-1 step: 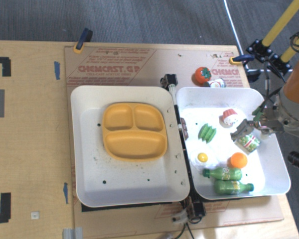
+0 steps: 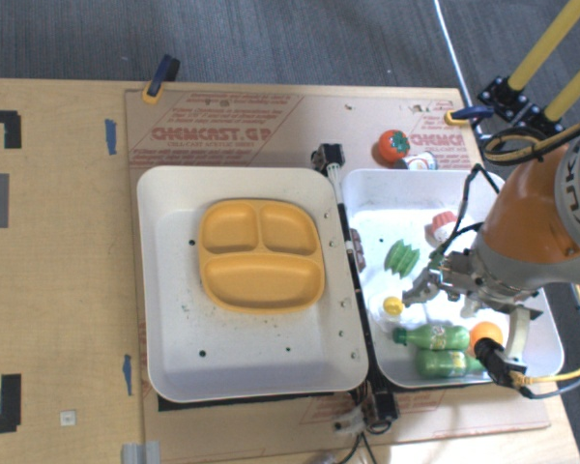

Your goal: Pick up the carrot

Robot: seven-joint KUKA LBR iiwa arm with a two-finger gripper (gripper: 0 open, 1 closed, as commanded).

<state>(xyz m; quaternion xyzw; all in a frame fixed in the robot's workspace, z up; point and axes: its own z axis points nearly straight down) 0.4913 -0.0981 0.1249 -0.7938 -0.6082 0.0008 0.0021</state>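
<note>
The carrot [image 2: 485, 335] shows as a small orange piece near the front right of the right bin [image 2: 367, 193], partly covered by the arm. My gripper [image 2: 461, 292] hangs low over the middle of that bin, just up and left of the carrot. The orange wrist band and grey housing hide the gripper's tips from above. Nothing can be seen held in it.
Beside the carrot lie two green bottle-like toys [image 2: 435, 337] [image 2: 447, 362], a small yellow ball [image 2: 393, 306], a green ridged piece [image 2: 402, 256] and a red-and-white item [image 2: 441, 226]. The left bin [image 2: 164, 288] holds a yellow divided plate [image 2: 261, 255]. A tomato toy [image 2: 391, 146] sits behind the bins.
</note>
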